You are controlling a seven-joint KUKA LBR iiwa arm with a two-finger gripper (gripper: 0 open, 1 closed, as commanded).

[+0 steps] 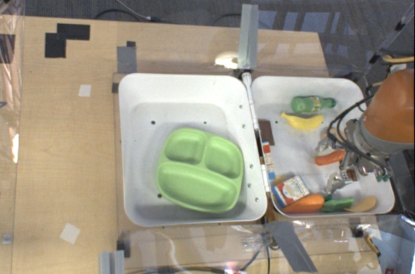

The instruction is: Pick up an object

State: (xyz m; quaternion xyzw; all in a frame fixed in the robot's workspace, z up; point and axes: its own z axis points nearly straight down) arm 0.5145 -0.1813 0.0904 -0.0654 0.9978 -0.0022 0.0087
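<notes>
My gripper (pixel 343 175) hangs over the right side of the right bin (pixel 280 90), below the grey wrist and its orange band (pixel 392 114). A red-orange piece (pixel 329 158) lies just to its left, partly under the wrist. In front of it lie an orange carrot with a green top (pixel 305 203) and a tan piece (pixel 363 204). A small printed box (pixel 292 188) sits beside the carrot. A green bottle (pixel 312 103) and a yellow banana (pixel 302 121) lie at the far side of this bin. Nothing shows as held.
The left bin (pixel 139 137) holds a green divided plate (pixel 201 169). A dark bar (pixel 266 137) lies along the right bin's left wall. Cables loop beside the wrist at the right. Bare wooden bench (pixel 58 156) stretches to the left.
</notes>
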